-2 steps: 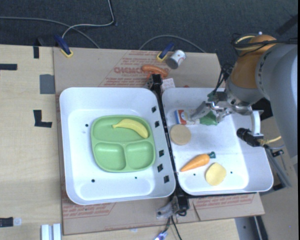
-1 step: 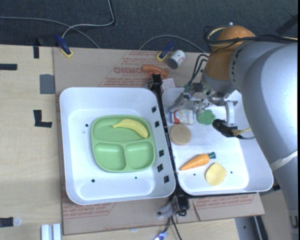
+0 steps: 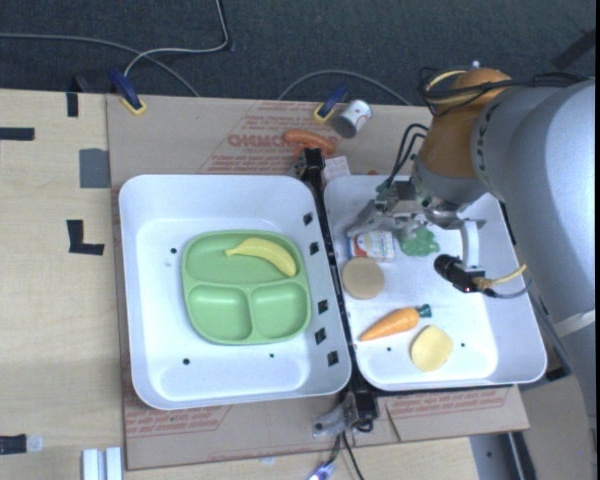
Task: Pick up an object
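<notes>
The arm (image 3: pixel 540 158) reached in from the right and bent down over the right bin (image 3: pixel 500 363), its orange band (image 3: pixel 450 138) sitting above the wrist near that bin's far edge. The wrist pointed down and toward the divider between the two bins, and the gripper (image 3: pixel 380 220) hung low over the far left part of the right bin. Whether it was clenched or released could not be told, since the metal parts blurred together there.

Directly beneath the gripper lay a small white packet with red markings (image 3: pixel 377 245), and just beside that, toward the bin's right, a green leafy item (image 3: pixel 418 240); nothing was visibly caught by the gripper. Nearer the front of the right bin than the packet sat a tan round disc (image 3: pixel 363 279). Further forward still lay a carrot (image 3: pixel 390 323), pointing toward the divider, and just beside it at the bin's front a yellow rounded piece (image 3: pixel 431 348).

In the left bin (image 3: pixel 150 268), well apart from the gripper, a green divided plate (image 3: pixel 245 303) held a banana (image 3: pixel 264 254) in its far compartment
</notes>
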